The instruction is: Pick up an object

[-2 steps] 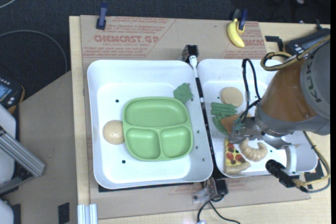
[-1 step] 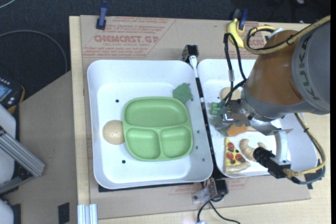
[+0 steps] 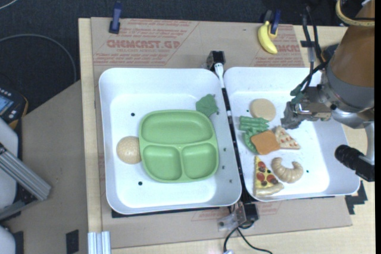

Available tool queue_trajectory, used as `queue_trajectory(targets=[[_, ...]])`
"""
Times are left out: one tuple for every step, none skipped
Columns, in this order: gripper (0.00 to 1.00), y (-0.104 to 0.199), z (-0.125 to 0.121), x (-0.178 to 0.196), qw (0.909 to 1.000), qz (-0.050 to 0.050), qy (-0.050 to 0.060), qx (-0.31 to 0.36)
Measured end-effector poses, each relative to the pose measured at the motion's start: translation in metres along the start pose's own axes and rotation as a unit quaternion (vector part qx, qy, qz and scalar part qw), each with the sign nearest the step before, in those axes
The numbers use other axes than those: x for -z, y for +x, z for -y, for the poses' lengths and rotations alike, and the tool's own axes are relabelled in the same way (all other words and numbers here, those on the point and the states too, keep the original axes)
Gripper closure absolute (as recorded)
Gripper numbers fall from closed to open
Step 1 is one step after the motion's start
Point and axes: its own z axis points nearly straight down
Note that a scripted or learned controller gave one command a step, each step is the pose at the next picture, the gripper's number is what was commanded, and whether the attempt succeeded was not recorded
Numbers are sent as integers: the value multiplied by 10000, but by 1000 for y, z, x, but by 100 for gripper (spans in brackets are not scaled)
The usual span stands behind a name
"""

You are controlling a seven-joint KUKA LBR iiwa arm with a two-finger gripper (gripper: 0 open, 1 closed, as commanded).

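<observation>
The right bin holds toy food: a round tan cookie, green beans, an orange wedge, a small pizza-like slice, a croissant and a pizza slice. My gripper hangs over this bin, just right of the cookie and above the small slice. I see nothing between its fingers. In the left bin lie a green divided plate, a tan ball and a green leafy piece.
A toy banana lies on the bench behind the right bin, beside a blue clamp. Another blue clamp sits at the back left. A black clip marks the seam between the bins. The arm's grey body overhangs the right bin's right side.
</observation>
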Motion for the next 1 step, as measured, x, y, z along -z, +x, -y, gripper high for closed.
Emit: queue_trajectory(targets=[[100,43,-76,-112,10000,-20,75,39]])
